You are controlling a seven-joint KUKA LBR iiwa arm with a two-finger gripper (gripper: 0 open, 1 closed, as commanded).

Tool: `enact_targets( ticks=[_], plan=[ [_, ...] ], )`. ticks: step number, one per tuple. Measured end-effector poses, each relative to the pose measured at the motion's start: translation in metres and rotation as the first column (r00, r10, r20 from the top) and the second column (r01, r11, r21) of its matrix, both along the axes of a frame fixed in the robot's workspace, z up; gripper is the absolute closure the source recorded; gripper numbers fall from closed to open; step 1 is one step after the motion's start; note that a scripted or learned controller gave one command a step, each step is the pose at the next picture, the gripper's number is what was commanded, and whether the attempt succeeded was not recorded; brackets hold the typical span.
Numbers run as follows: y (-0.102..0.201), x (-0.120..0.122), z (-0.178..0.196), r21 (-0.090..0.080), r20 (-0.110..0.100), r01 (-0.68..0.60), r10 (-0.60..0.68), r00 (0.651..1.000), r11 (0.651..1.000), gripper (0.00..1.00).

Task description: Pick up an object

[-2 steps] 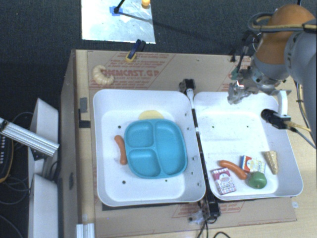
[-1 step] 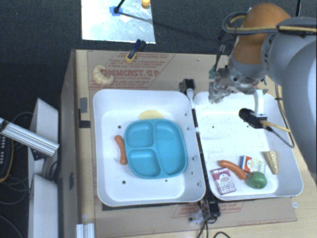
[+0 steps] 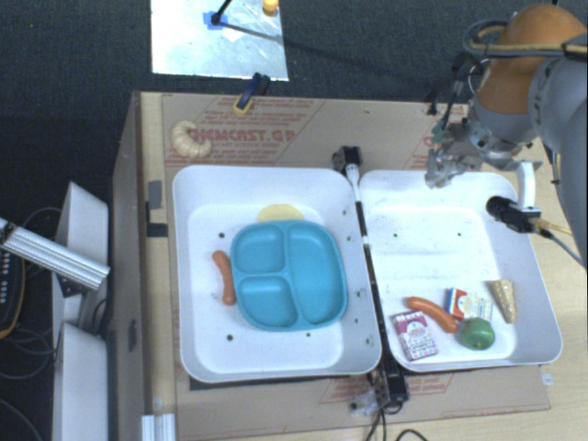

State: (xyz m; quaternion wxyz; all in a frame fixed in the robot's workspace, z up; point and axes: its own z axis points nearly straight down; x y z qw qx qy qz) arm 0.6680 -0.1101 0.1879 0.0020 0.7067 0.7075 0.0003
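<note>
small red carton [image 3: 415, 335] nearest; end effector [image 3: 441, 170] too blurred to tell its state.

A divided tray [image 3: 288, 276] lies in the left bin [image 3: 197, 338], a sausage [image 3: 224, 277] beside it; small items cluster in the right bin's [image 3: 432, 237] near corner.

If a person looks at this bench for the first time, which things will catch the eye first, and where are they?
First comes the blue divided plate, bright in the middle of the left bin, with a sausage beside it. Next is the arm's orange band at the upper right, with the gripper over the far edge of the right bin. Last is the cluster in that bin's near corner: a green apple, another sausage and small cartons.
</note>
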Motion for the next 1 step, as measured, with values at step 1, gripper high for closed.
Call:
enact_targets(
  ticks=[1],
  plan=[
    [0.0256, 0.0014, 0.0240, 0.002, 0.001, -0.003, 0.003, 1.000, 1.000, 1.00]
  ],
)
